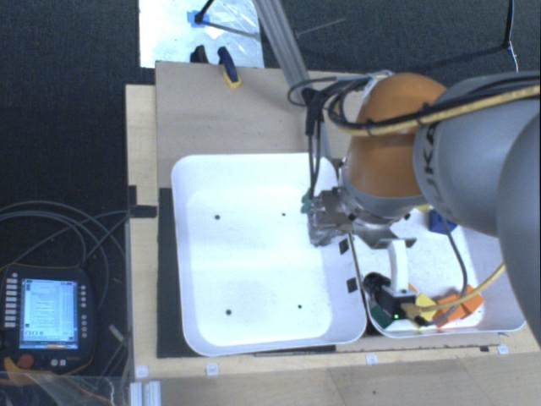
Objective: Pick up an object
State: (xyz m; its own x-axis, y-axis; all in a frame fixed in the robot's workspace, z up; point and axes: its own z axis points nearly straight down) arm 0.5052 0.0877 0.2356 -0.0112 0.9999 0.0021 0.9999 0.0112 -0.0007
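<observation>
Approach, I judge: grey two-finger gripper (325, 223) centre-frame, open or closed I cannot tell; next, descend onto the lower-right orange plastic piece (463, 301).

No wording is legible: the lit screen of the dark handheld control pendant (40, 314) at lower left carries lines too small to make out, and black lettering on the grey robot arm (473, 159) is partly hidden.

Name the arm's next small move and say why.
Probably shift the claw toward the view's bottom right, over the orange and yellow pieces in the right bin; it hangs at the rim between the bins, apart from them.
</observation>
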